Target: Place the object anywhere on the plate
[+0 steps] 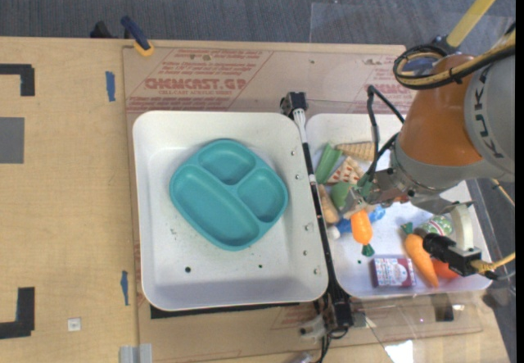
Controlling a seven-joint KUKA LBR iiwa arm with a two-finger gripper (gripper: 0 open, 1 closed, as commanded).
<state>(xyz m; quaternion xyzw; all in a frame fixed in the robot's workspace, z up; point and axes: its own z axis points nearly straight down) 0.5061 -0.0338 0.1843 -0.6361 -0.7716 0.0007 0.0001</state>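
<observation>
We could not tell the state of the pincer [366,192]; the plate [230,192] lay well to its left, in the other bin [155,214].

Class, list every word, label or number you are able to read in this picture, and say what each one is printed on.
"CHEMCAST GP": red print on the cardboard under the bins; smaller lines around it too blurred.
"KU": start of a black name on the arm, rest cut off.
Purple packet: label too small to read.

Bright even overhead light, soft shadows, mild glare on white bins [155,214], pic slightly soft
</observation>
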